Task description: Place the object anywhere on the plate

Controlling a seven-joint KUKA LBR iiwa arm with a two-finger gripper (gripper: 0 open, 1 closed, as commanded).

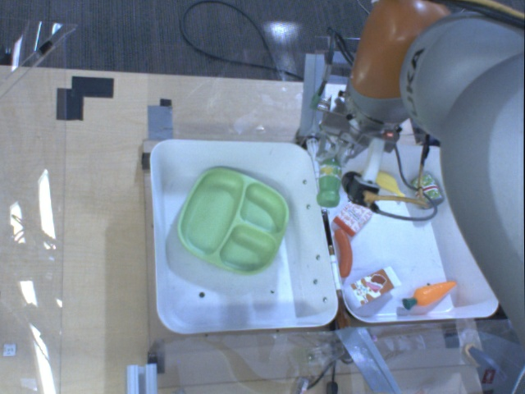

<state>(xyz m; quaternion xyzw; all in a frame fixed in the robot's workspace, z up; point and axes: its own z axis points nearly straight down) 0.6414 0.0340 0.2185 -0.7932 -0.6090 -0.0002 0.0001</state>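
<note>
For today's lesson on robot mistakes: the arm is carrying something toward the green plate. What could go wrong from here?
1. The tool pinches the small green bottle only by its top, so it might slip and fall short of the green divided plate.
2. The bottle hangs over the wall between the bins; travelling low, it could catch there.

We are seeing the gripper (330, 156) hanging over the seam between the two bins, its fingers clasping a small green bottle (329, 185) upright. The green plate (233, 218) is lying in the left bin (168, 302), apart from the bottle.
</note>
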